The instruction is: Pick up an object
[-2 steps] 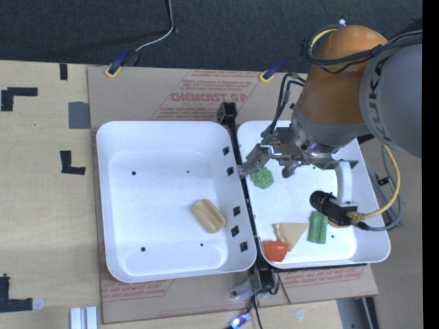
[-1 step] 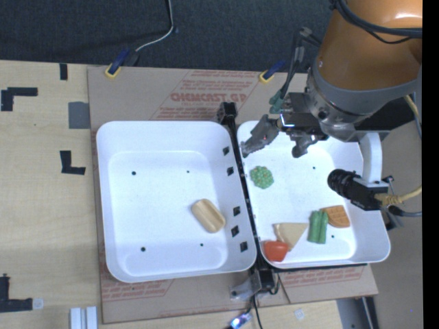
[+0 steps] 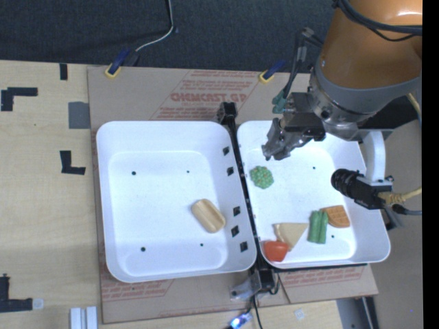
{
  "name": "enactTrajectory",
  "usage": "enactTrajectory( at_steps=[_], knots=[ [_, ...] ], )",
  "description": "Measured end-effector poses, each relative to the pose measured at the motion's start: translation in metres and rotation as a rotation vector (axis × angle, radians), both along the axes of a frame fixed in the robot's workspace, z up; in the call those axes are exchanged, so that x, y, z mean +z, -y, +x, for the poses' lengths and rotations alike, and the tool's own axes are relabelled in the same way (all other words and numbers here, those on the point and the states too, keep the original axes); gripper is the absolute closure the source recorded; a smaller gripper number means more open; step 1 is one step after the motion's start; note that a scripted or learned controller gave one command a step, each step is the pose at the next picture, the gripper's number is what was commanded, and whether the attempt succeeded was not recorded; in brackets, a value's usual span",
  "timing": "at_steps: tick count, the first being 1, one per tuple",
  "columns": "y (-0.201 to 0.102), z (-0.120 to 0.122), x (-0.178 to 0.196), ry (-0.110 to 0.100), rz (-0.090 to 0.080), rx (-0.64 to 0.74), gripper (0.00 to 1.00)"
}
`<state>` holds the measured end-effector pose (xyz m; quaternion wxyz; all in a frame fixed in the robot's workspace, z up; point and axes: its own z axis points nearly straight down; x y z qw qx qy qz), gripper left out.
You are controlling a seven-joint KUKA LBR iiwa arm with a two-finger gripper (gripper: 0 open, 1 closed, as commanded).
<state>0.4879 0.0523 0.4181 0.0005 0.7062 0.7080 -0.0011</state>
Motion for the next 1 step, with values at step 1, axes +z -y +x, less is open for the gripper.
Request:
enactTrajectory(
  at_steps=[1],
  knots=[
    [-0.0091,-0.0041,0.0101,0.001,0.002,-0.002,1.00]
  ],
)
